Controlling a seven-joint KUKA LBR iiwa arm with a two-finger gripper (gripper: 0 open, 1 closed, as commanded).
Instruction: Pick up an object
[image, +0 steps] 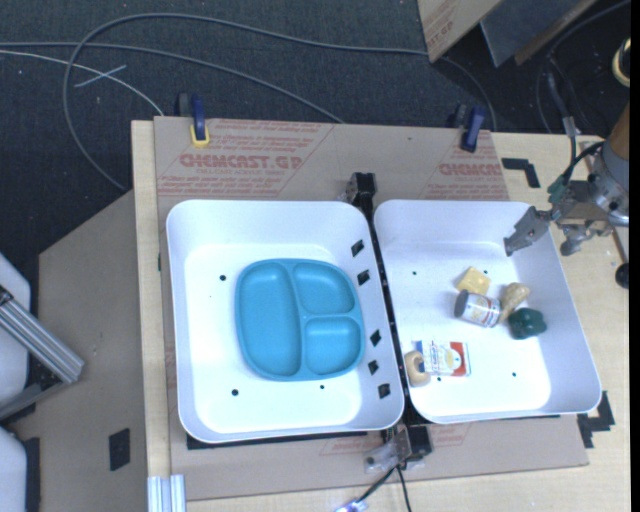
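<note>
At the upper right corner of the right bin, the gripper hangs above the rim, reaching in from the picture's right edge, where most of the arm is cut off. One dark finger juts down-left over the bin wall; a second shows beside it near the wrist, with clear space between them, so the fingers stand apart and nothing lies between them.

Inside the right bin, a small cluster sits right of centre. A yellow block lies at its top, well below-left of the gripper. Touching its lower side is a small can on its side, its label too blurred to read. Just right of the can is a tan, rounded piece whose shape is hard to make out, and below that a dark green lump. Toward the bin's lower left lies a flat red-and-white packet, with a small tan object touching its left edge.

The left bin, beside the right bin, holds a blue divided tray at its centre.
</note>
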